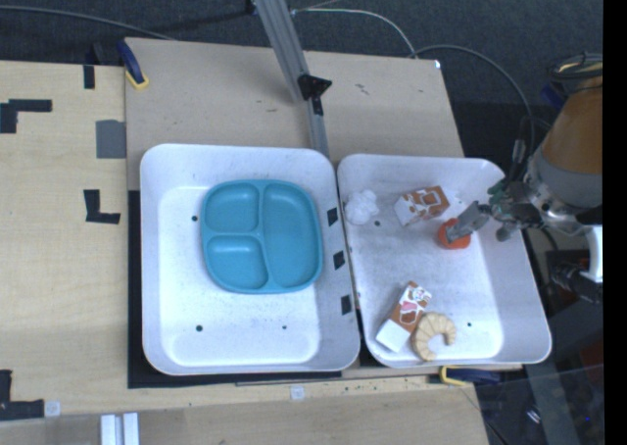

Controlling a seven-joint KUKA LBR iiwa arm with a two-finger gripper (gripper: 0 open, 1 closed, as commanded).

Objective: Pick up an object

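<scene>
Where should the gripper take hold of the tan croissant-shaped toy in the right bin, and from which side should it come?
Grip the tan croissant-shaped toy across the thick middle of its curve, coming straight down from above. It lies flat near the front of the right white bin, its horns bending around. The small brown and white carton touches its left side, so probably place the fingers front and back, not left and right.

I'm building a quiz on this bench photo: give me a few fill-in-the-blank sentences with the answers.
1. The blue divided plate lies in the ____ bin.
2. The croissant lies in the ____ bin.
3. The tool is beside a small ____ object.
Answers: left; right; red
</scene>
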